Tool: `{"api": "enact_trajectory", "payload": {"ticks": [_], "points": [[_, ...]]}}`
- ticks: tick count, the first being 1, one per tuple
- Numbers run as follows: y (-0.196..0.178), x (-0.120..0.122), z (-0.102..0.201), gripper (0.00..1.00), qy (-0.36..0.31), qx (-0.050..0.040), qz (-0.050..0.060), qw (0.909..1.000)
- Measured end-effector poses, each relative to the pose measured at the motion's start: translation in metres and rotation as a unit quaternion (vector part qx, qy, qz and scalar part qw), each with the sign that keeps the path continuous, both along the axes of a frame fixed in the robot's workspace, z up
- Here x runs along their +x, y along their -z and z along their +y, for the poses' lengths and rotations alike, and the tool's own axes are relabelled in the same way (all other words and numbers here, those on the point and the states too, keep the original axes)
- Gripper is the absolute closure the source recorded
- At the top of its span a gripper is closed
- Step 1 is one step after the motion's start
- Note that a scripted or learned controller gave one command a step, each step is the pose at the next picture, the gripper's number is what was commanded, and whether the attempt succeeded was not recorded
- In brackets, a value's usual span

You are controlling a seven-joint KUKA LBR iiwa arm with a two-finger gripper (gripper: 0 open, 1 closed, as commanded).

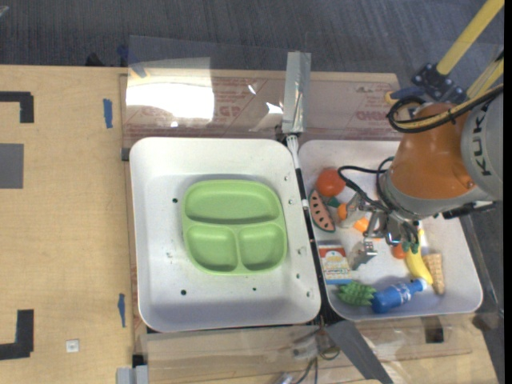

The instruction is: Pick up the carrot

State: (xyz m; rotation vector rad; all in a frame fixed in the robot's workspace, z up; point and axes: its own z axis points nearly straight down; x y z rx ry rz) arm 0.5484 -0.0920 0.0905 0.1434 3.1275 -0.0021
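A: Where is the arm [448, 146]?

B: It reaches in from the right and hangs over the right bin [472, 290], its orange band above the wrist. The gripper [374, 238] points down and to the left, low among the toys in the middle of that bin.

A: Is anything between the fingers?

B: Nothing I can make out. The metal parts blur together there, so I cannot tell how wide they stand.

A: And the carrot [361, 224]?

B: A small orange piece lies just beside the gripper, on its upper left, touching or nearly touching it. That looks like the carrot, though it is partly hidden and hard to read.

A: What else is in that bin?

B: A round orange-red fruit [329, 184] near the top left corner, a watermelon slice [323, 213] below it along the left wall, and a small carton [334, 264] lower down. Along the bottom lie a green leafy toy [355, 294] and a blue bottle [398, 295]. A yellow banana [416, 266] and an ice cream cone [434, 270] sit side by side at the lower right of the gripper.

A: And the left bin [152, 238]?

B: It holds a green divided plate [235, 226], one long compartment at the top and two smaller ones below, lying flat in the middle.
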Motion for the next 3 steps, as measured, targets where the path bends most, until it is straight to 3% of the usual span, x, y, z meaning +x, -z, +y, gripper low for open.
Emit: {"api": "enact_trajectory", "payload": {"ticks": [1, 2, 3], "points": [[-0.013, 0.004, 0.000, 1.00, -0.001, -0.0012, -0.008, 1.0000], [-0.013, 0.004, 0.000, 0.00, 0.000, -0.0015, -0.007, 1.0000], [0.001, 0.046, -0.010, 0.00, 0.034, 0.0013, -0.001, 0.9994]]}}
